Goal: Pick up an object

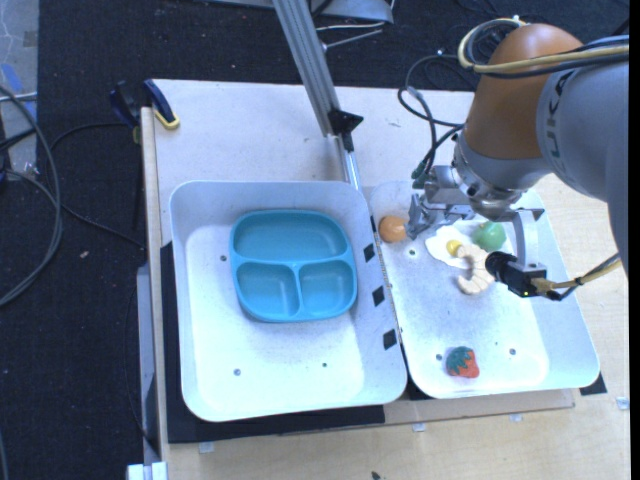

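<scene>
Arm stooped over the right bin, nothing lifted yet.

Nearest me in the shallow white right-hand bin (560, 363) lies a small red-and-green strawberry-like toy (461, 362); farther in sit a pale curved beige piece (473, 281), a flat white-and-yellow fried-egg toy (449, 247), a round green piece (490, 235) and a small orange ball (393, 230) by the divider. The left bin holds a blue three-compartment plastic tray (295, 265). The end effector (428, 208) hangs just beside the ball; whether it is open or closed I cannot tell. Best to centre on one item, clear of its neighbours, before closing. The grey arm bends steeply down from the right.
</scene>
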{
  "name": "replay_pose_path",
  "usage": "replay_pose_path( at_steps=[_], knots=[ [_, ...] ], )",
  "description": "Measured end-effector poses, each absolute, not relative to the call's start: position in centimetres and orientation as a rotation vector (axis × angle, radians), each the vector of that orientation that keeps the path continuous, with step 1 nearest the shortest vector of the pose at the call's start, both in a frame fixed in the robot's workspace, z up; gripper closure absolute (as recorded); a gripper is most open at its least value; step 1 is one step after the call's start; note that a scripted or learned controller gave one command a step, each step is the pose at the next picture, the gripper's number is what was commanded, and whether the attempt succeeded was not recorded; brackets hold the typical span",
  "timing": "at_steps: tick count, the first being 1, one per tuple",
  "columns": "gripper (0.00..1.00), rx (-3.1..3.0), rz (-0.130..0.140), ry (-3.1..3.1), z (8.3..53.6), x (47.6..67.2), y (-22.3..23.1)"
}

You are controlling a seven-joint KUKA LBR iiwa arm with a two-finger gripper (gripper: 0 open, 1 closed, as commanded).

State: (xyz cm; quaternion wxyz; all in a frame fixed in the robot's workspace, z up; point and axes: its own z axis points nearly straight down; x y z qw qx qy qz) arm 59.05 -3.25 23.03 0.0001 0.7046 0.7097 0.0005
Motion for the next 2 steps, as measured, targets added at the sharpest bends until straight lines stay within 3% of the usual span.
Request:
replay_pose_path(
  at_steps=[2],
  knots=[
    [1.0, 2.212, 0.005, 2.23, 22.2, 62.5, 8.2]
  ],
)
